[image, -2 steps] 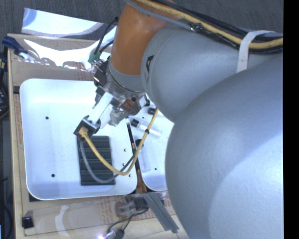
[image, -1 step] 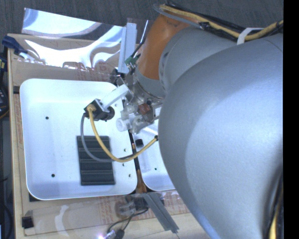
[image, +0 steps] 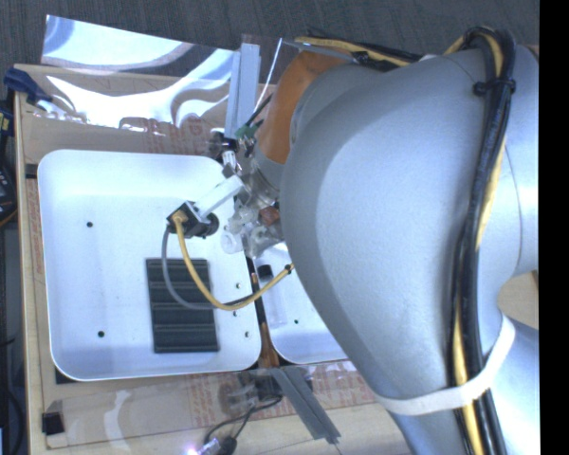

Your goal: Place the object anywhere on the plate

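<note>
A dark ribbed rectangular slab (image: 181,304) lies flat in the left bin (image: 76,254), toward its near right corner. My gripper (image: 235,227) hangs over the right edge of that bin, up and to the right of the slab and apart from it. The arm's grey body (image: 398,216) covers most of the gripper, and I see nothing held in it. A yellow cable (image: 201,292) and a grey one loop down from the wrist across the slab's top edge.
Just a sliver of the right bin (image: 299,335) shows under the arm. A metal rail (image: 303,408) and cabling lie along the bench's near edge. A reflective sheet (image: 142,60) stands behind the bins. The left bin's floor left of the slab is bare.
</note>
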Robot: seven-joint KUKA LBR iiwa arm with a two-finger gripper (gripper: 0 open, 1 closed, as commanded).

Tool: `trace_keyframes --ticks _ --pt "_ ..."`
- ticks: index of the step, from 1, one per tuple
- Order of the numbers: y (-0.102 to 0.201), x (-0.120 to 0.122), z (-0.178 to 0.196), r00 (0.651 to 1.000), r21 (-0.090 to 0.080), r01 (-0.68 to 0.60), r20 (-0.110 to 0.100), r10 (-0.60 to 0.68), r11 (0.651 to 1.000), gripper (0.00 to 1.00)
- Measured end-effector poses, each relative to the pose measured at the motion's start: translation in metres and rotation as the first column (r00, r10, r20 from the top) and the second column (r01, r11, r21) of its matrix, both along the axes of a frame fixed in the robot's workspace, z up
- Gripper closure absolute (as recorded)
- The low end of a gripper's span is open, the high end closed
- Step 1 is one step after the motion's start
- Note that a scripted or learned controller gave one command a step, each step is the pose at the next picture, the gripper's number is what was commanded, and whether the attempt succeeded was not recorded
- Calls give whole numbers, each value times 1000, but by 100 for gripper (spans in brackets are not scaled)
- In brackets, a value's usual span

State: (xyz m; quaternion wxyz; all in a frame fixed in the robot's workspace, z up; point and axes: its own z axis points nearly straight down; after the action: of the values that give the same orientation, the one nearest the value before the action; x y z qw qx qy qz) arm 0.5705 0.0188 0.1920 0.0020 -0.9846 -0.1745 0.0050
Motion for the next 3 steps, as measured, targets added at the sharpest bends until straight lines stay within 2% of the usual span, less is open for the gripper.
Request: trace_keyframes --ticks 1,2,3 --pt "60 -96 -2 993 0 -115 3 115 993 100" --pt "-20 -73 -1 980 0 -197 6 197 980 100" --pt "34 -95 -2 879 3 -477 5 477 879 100"
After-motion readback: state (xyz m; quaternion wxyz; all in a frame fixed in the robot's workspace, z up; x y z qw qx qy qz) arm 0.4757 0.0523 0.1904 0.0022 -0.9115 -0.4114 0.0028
